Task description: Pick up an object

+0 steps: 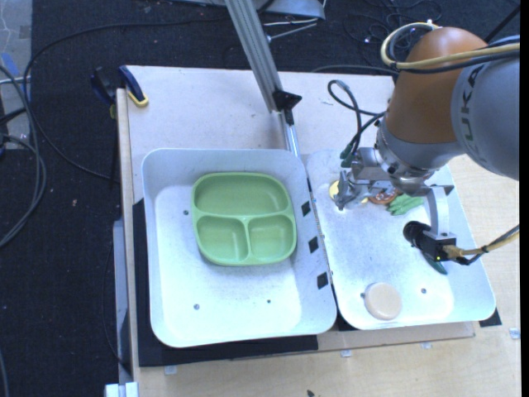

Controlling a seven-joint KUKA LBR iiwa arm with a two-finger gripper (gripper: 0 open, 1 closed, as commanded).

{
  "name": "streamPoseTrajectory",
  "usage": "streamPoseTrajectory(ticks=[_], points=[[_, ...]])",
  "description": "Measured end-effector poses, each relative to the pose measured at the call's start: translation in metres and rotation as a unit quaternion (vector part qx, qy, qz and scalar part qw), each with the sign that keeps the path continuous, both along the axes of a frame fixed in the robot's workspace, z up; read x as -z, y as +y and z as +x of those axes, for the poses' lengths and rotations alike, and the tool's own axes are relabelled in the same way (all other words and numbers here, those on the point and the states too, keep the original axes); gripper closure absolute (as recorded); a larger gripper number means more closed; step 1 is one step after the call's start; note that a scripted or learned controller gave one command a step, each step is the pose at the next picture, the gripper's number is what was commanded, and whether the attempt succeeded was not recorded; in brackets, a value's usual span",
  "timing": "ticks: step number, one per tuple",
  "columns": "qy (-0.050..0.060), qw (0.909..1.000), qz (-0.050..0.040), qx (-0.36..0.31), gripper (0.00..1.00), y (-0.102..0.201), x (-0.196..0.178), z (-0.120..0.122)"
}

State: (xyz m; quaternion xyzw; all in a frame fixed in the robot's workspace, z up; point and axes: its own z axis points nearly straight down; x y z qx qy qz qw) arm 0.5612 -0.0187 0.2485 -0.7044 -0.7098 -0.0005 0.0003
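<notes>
Green tray (245, 219) fills left bin (165, 304) centre; right bin (471, 300) floor open around beige disc (383, 301).

A green divided plate (245, 218) lies in the left bin (165, 304). Behind the bins, a yellow-handled clamp (128, 86) grips the tabletop (198, 110) corner, and a slanted metal pole (256, 44) rises. Black cables (50, 151) trail across the dark floor (58, 246).

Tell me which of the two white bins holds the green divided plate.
The left bin, the one farther from the arm. The green divided plate lies flat in it. The right bin holds the small round beige object and the pincer.
</notes>
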Motion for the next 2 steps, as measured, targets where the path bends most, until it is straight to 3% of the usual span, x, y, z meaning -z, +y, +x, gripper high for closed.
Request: streamPoseTrajectory(ticks=[2], points=[[0.000, 1.0000, -0.0001, 0.000, 1.00, 0.097, 0.025, 0.022]])
